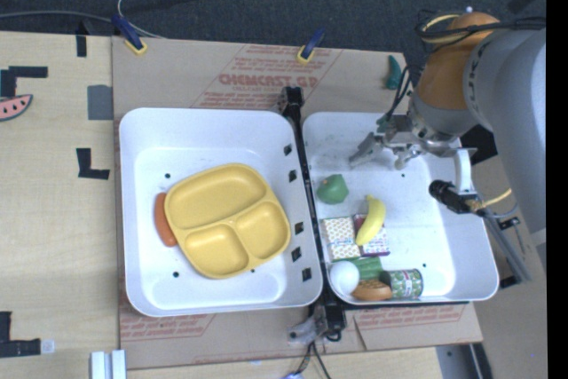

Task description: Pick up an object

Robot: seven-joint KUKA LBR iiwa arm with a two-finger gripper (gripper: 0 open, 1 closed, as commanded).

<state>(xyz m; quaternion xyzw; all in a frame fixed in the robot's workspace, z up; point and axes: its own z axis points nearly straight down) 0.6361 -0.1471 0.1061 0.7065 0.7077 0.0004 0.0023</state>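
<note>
Gripper (pixel 383 151) poised over the right bin (pixel 461 266), fingers spread and holding nothing.
A banana (pixel 370 221) lies lower in that bin, centre-right of the frame, beside a green object (pixel 333 187).

The gripper (pixel 383 152) hangs over the right bin (pixel 461 271) with fingers spread, above the banana (pixel 371 220) (yellow tray (pixel 227 218) fills the left bin (pixel 142 191)).

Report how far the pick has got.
Done: nothing looks picked; the banana, green object and can lie in the right bin, the yellow tray in the left bin. In hand: the tool sits over the right bin's upper part, apart from the items, with nothing visible between its fingers. Left: descend, grasp, lift.
</note>
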